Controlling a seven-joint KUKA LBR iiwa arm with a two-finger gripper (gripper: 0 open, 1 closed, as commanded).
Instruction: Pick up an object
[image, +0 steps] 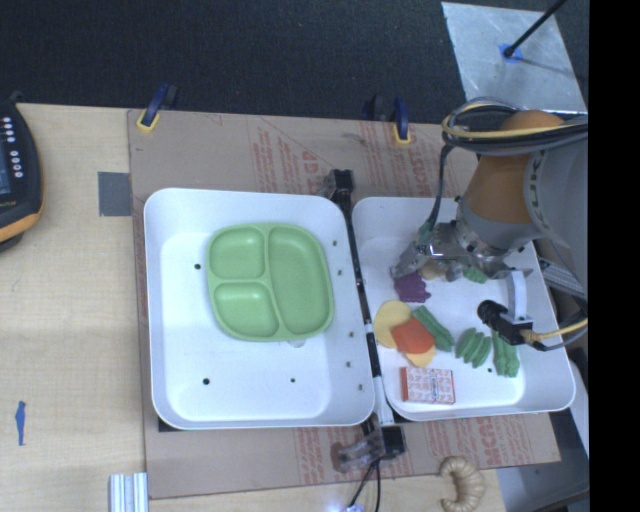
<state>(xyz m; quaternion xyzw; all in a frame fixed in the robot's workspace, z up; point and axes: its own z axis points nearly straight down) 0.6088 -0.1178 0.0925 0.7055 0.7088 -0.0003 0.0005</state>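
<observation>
Two shallow white bins sit side by side on a cardboard sheet clamped to the wooden table (70, 330), an arrangement that keeps both within the arm's reach from the right. At the far left edge a black and orange handset (12, 180) lies on the table, well apart from the work. The left bin (170, 385) carries a single green divided plate (270, 281), lying flat near its centre with all three compartments bare; nothing there appears to be the current target. The right bin (555, 395) holds the candidates, gathered towards its middle and near side: a purple piece (411, 289) sits uppermost, just below it a yellow piece (389, 320) touches a red-orange piece (415, 338), a dark green pod (436, 328) lies just beside these, further green pieces (490, 351) lie to the right, and a small printed red card (427, 384) rests near the front wall. The gripper (432, 262) hangs low over the far part of this bin, directly above and close to the purple piece, which suggests that piece is the object sought. Whether the fingers are spread or closed cannot be told, as the wrist body masks them; nothing is visibly gripped. In my judgement the pick is not yet made, and the crowding of pieces risks a mis-grasp.
</observation>
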